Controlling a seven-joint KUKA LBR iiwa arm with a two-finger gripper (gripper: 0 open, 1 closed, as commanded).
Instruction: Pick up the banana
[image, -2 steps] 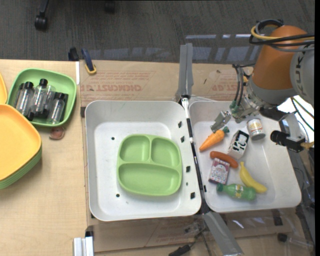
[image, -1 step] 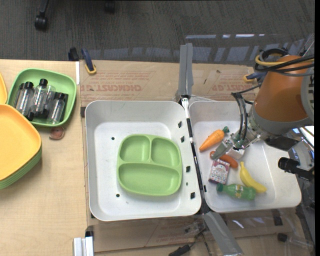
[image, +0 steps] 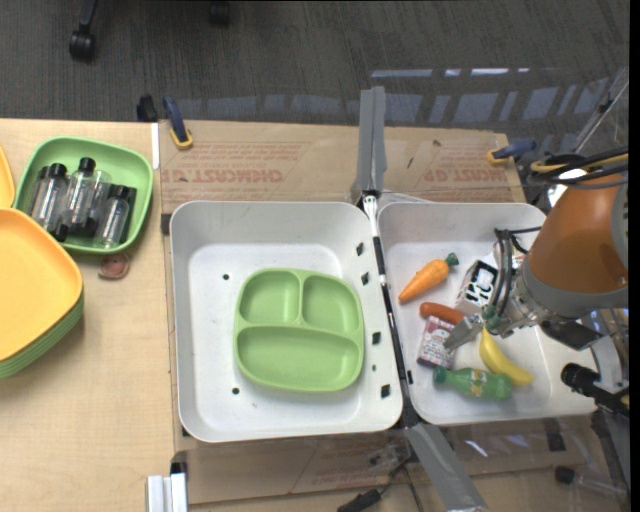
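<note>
**Banana in the right bin, gripper at its upper end**

Banana (image: 503, 361) lies in the right bin (image: 400, 240), toward the bin's lower right, its yellow curve running from upper left down to lower right. Its upper end is partly covered by the gripper (image: 487, 325), which sits right at that tip; the metal parts there blur together, so whether the gripper is apart or together cannot be told, and nothing shows the fruit between them. Above the gripper the arm's orange band (image: 580, 240) and grey wrist hide the bin's right wall and part of its floor.

Just below the banana, touching or nearly so, lies a green bottle (image: 472, 382) on its side. To the left are a small pink-and-white packet (image: 435, 346), a red sausage-like piece (image: 442, 312) and a toy carrot (image: 425, 281). A black-and-white item (image: 481, 283) near the arm is too small to identify.

The left bin (image: 200, 330) holds a green divided plate (image: 299, 330). Farther left on the bench (image: 90, 430), a green tray (image: 130, 165) carries dark-capped bottles (image: 80, 205), and a stack of yellow plates (image: 35, 290) is cut off by the picture's edge.
</note>
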